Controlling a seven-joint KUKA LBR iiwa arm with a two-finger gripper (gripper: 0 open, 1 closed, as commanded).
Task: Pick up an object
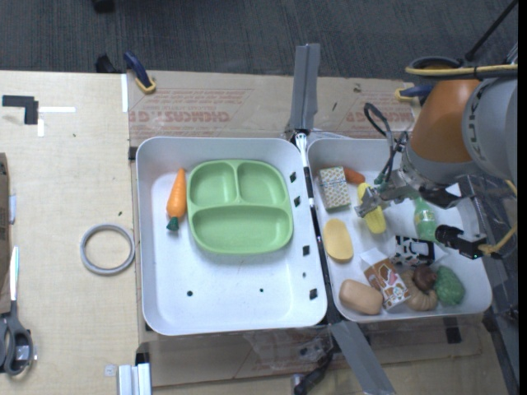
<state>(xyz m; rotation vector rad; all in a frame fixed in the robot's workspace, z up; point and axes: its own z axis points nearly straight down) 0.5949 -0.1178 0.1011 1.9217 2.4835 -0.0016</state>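
Observation:
My gripper (pixel 372 199) hangs low in the right bin (pixel 478 303), near its back middle, on the grey arm with the orange band (pixel 445 122). Directly under and around it lies a yellow piece (pixel 375 220), with a second bit of yellow (pixel 363 191) at its left side. Whether the yellow piece is gripped cannot be made out. To the left of the gripper are a speckled beige block (pixel 333 188), a small orange item (pixel 354 175) and a yellow oval (pixel 338 239).
The right bin also holds a tan lump (pixel 360 296), a snack packet (pixel 389 282), a black-and-white item (pixel 412 249), a green bottle (pixel 425 220) and a green clump (pixel 449 286). The left bin (pixel 230 303) holds a green divided plate (pixel 240 206) and a carrot (pixel 176 196).

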